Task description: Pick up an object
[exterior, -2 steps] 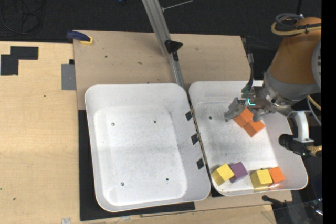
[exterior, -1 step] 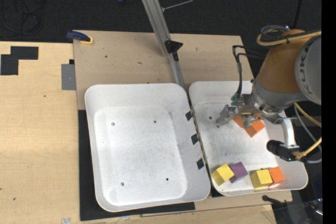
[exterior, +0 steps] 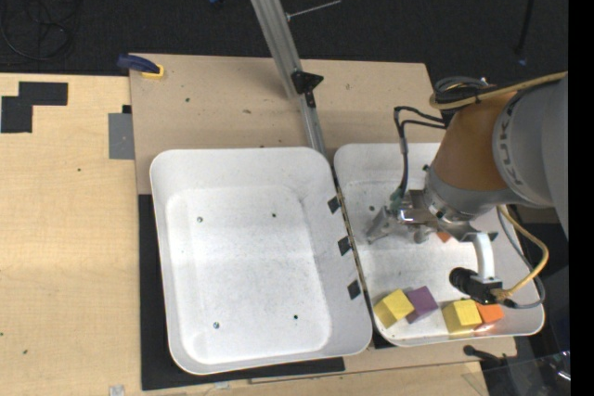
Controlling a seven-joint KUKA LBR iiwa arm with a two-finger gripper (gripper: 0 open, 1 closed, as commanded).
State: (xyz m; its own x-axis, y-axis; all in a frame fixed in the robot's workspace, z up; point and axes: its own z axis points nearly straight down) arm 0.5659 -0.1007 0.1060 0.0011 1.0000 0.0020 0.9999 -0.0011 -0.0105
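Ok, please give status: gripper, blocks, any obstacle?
Gripper low in right bin, nothing seen held. Yellow block, purple block at near wall. Arm overhangs bin.

bench [exterior: 232,107]: wood | on it: left bin [exterior: 176,176], right bin [exterior: 367,158], side by side

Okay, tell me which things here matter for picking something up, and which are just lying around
For the job: gripper, yellow block, purple block, second yellow block, orange block, right bin.

Lying about: left bin, metal rail, blue-and-yellow clamp.
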